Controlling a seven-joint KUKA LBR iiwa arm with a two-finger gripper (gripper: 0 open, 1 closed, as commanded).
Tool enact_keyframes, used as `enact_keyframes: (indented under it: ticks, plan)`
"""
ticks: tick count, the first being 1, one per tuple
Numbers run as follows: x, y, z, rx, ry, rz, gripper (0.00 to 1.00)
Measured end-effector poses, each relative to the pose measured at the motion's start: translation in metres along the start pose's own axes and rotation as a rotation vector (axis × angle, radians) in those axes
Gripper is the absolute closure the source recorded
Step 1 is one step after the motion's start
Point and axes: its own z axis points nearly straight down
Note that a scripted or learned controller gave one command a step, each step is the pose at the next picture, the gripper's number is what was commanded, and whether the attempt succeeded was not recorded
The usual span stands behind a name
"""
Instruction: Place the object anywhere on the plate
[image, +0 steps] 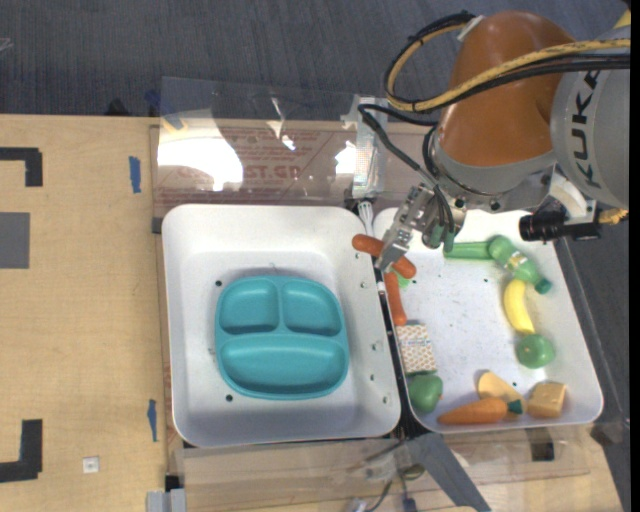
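claw (392, 252) clenched on orange sausage-like toy (383, 252), above the seam between bins | teal plate (282, 334) in left bin, near-left of claw | toy likely light, stiff, slick plastic; mid-length grip seems safest

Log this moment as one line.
gripper: above bin divider, fingers shut on orange hot dog | teal plate: left bin | step: carry pending
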Motion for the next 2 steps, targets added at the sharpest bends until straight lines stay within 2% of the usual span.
enact_keyframes:
  ticks: [1, 2]
  plan:
    - [0.02, -0.053, -0.058, 0.0, -0.006, -0.245, 1.0]
    - [0.021, -0.105, -0.08, 0.001, -0.005, -0.598, 1.0]
